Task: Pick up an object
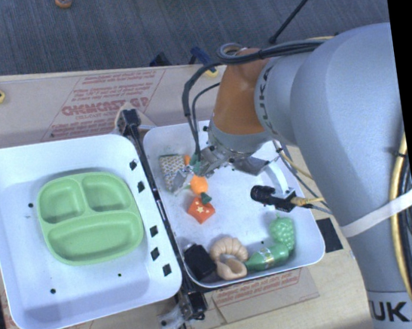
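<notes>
Right bin [309, 248]: six objects; left bin [2, 226]: one green tray [89, 216].

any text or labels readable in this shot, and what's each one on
"CHEMCAST GP": red print on the brown sheet under the bins, behind the left bin; the last letters are partly cut off.
Smaller red lines above and below it, and red print on the sheet's front edge: too blurred to read.
"UKA": the visible part of the dark lettering on the arm at the lower right.
</notes>
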{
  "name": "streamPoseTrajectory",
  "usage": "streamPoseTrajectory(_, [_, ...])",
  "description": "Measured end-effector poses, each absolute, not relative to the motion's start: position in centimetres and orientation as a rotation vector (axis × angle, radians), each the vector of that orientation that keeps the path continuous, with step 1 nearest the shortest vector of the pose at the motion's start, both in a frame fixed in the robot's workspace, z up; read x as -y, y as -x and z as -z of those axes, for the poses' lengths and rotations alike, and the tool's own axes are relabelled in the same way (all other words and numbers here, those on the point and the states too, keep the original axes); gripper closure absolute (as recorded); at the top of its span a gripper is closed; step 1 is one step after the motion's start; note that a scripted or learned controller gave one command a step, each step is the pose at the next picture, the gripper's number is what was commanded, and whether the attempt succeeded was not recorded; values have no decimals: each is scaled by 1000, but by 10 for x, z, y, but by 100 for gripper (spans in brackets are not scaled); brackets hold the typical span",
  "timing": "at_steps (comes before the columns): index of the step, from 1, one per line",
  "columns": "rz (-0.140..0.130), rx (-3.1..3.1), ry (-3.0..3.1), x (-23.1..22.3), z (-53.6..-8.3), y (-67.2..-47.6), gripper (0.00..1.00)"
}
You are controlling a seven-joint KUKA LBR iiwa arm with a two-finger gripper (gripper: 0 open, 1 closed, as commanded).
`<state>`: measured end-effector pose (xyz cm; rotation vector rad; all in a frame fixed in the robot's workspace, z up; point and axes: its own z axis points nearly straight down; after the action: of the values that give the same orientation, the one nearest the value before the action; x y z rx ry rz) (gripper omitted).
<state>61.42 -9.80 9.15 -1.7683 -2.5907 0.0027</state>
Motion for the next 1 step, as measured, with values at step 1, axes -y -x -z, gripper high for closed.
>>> streamPoseTrajectory(1, [-6, 2593, 1763, 98, -102, -614, 100])
